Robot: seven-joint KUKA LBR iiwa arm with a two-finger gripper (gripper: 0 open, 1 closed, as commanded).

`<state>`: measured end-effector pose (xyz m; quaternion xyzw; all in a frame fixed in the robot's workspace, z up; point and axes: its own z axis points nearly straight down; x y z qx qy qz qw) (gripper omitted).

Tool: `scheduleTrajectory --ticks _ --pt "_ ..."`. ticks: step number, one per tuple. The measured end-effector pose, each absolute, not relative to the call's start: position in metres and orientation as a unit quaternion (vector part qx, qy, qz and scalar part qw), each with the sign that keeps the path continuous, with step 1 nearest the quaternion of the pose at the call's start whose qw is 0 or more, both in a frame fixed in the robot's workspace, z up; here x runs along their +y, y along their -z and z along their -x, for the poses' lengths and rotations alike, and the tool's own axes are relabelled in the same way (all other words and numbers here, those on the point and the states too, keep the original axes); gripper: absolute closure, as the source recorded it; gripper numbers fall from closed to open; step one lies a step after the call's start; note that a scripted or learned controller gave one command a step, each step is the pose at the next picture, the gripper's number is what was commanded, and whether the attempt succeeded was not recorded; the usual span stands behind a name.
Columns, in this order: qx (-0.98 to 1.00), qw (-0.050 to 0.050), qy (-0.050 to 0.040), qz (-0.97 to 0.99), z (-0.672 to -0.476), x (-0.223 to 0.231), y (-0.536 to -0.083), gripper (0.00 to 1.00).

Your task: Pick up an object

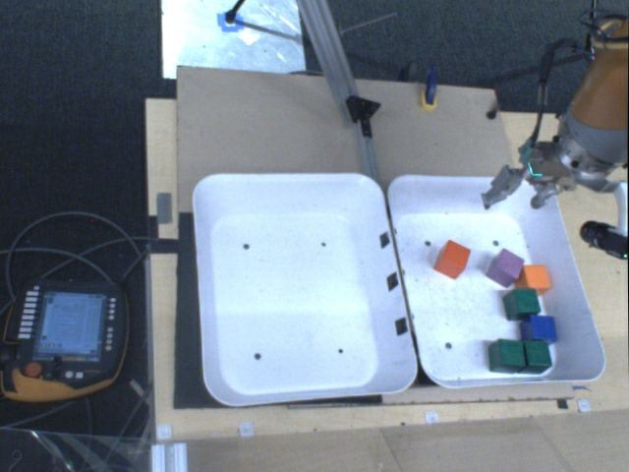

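Hovering spread and empty-handed over the right bin's (580, 308) far rim, the end effector (519, 190) is risking a miss: the orange cube (452, 260) is lying apart, but the purple cube (506, 266) is crowding its neighbours against the wall.

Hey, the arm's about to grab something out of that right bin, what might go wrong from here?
The purple block, small orange block, green blocks and blue block sit packed against the right bin wall, so the open hand may jam or nudge neighbours. The lone orange cube looks the safer pick.
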<state>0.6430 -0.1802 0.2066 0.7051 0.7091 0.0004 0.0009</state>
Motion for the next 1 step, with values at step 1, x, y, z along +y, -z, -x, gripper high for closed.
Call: scheduleTrajectory --ticks 1 --pt "0.709 0.001 0.0 -0.705 -0.6429 -0.1803 -0.2066 0.0"
